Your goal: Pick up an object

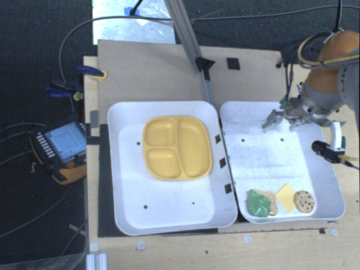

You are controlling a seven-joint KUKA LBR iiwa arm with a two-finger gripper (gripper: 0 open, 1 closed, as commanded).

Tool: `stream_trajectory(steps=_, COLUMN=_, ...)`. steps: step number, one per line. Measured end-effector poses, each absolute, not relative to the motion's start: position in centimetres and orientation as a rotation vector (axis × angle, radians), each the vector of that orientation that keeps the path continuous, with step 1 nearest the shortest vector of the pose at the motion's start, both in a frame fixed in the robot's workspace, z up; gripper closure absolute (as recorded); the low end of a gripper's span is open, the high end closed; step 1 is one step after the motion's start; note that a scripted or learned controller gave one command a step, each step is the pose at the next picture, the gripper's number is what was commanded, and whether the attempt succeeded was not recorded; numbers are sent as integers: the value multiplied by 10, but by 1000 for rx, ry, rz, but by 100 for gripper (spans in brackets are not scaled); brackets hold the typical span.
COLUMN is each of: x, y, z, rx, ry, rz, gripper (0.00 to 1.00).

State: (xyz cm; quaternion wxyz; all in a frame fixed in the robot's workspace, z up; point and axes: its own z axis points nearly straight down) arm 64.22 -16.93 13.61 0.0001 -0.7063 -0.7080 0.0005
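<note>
Dark carpet surrounds your worktop [146,66], a tan board carrying two shallow white bins side by side.

Left bin [126,207]: one yellow plate [177,148] with three compartments, lying flat in the upper middle of the bin, apart from the walls.

Right bin [264,167]: three small pieces grouped along the near edge. From left to right you have a green leafy piece [259,203], a yellow cheese slice [286,197] and a round speckled cookie [304,201]. The green piece rests on a tan bit that shows at its right side. The cheese slice sits between the other two and just beside both; whether they touch cannot be told.

Arm [332,66] comes in from the right, with its orange band over the upper right corner of the right bin. Your claw [284,120] hangs over the far part of that bin, well apart from the three pieces. Its two fingers are spread wide, one [271,120] pointing left and the other [296,122] nearer the wrist, with nothing between them.

Off the board on the left lie a small blue-screened device [61,142] and loose cables.
</note>
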Motion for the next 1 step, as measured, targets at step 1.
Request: stream_trajectory(steps=1, x=643, y=-169, z=86, rx=-2219, ry=-2227, rz=-1, gripper=0)
